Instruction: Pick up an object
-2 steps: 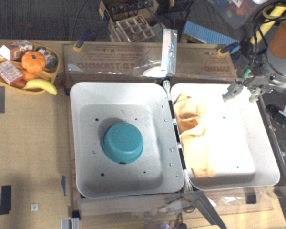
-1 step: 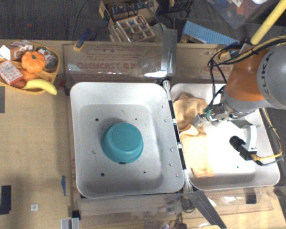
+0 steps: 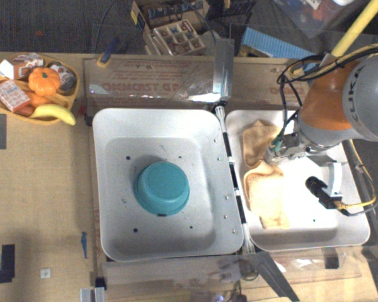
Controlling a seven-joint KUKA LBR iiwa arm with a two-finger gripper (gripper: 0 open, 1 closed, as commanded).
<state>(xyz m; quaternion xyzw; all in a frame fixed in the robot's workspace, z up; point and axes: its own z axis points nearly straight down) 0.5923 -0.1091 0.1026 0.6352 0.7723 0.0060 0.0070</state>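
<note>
Pick not yet made: gripper (image 3: 276, 150) low at right of frame, over the tan cloth (image 3: 264, 187).
Grip state unclear, cannot tell; teal bowl (image 3: 162, 187) sits untouched.

we count: two white bins (image 3: 107, 131); one teal bowl (image 3: 162, 188), upside down; two tan toast-like slices (image 3: 266, 197); one yellow dish (image 3: 3, 99) with one banana (image 3: 53, 112), one small pumpkin (image 3: 44, 81), several packets (image 3: 9, 95).
</note>
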